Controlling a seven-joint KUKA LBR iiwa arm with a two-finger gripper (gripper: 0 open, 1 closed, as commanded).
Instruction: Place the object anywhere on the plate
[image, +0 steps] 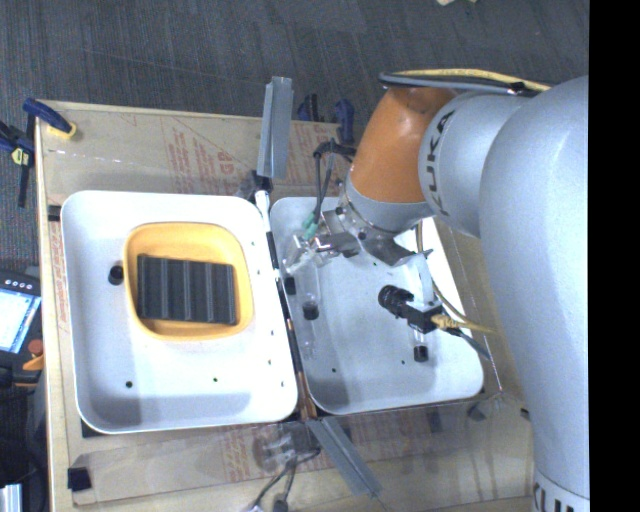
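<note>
1. Your gripper (303, 252) hangs low over the right bin (400, 385), near its upper-left corner.
2. Whether it grips anything, you cannot tell.
3. At nine o'clock from it, the yellow plate (185, 240), carrying a dark ribbed block (188, 290), sits in the left bin (150, 400).

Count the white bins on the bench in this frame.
2. The left bin holds a yellow plate with a dark ridged block on it; the right bin sits beside it, partly hidden under the arm.

"KUKA" lettering on grey arm (500, 150)
</note>
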